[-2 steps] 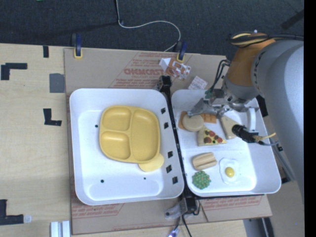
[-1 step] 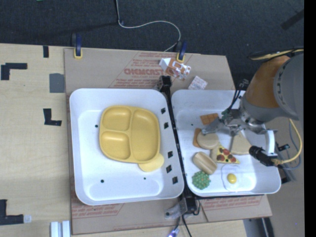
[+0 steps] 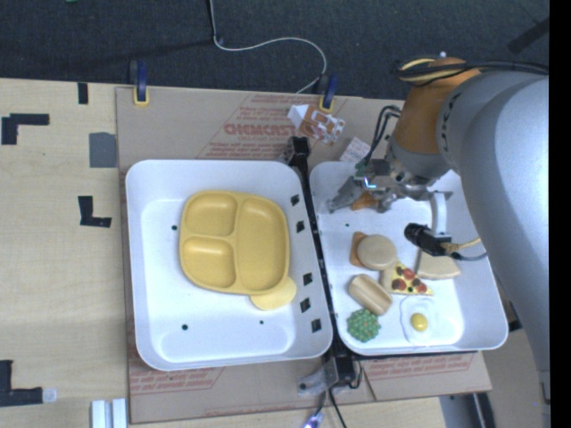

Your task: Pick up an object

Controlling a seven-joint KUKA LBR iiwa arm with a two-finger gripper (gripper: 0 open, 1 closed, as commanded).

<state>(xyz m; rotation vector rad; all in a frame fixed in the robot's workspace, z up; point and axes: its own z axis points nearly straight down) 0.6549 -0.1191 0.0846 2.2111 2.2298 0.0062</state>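
My gripper hangs low over the far left part of the right bin, open, its fingers spread apart. A small orange piece lies in the gap between them; I cannot tell whether they touch it. Just nearer than the gripper lie toy foods: a round tan bun, a bread roll, a green broccoli, a fried egg, a pizza slice and a toast slice. The grey arm covers the bin's right side.
The left bin holds a yellow divided plate with a pale yellow disc at its near right corner. A black divider runs between the bins. A black cable hangs from the wrist.
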